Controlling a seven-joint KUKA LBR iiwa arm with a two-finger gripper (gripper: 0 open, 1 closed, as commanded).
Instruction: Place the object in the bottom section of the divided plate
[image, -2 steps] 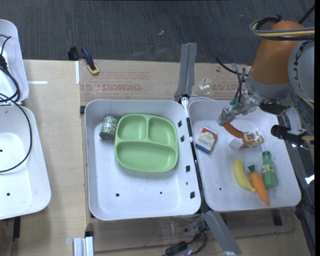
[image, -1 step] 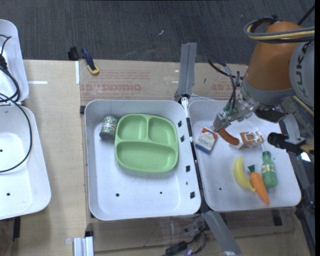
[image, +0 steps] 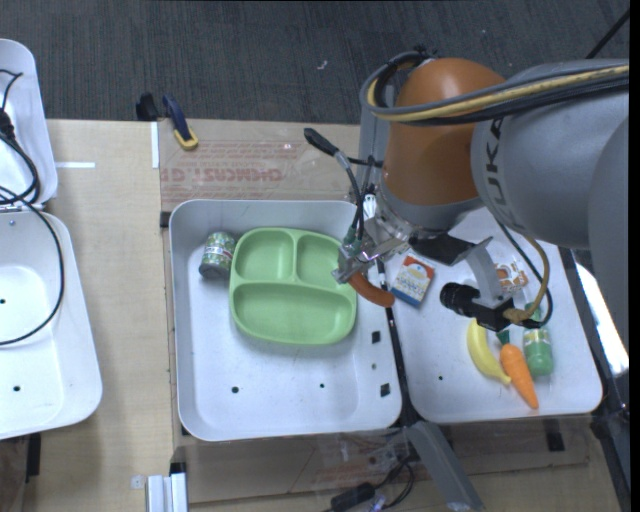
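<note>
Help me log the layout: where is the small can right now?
The small can lies in the left bin, near its upper left corner, right beside the left edge of the green divided plate and outside it.

A green divided plate (image: 292, 288) lies flat at frame centre in the left white bin. A curved orange-brown sausage-like object (image: 372, 292) sits touching its right rim.

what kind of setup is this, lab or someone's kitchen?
Most likely a robotics lab bench, not a kitchen: two white bins on a cardboard-covered bench, loose cables, and toy food such as a banana and carrot beside a green divided plate.
</note>
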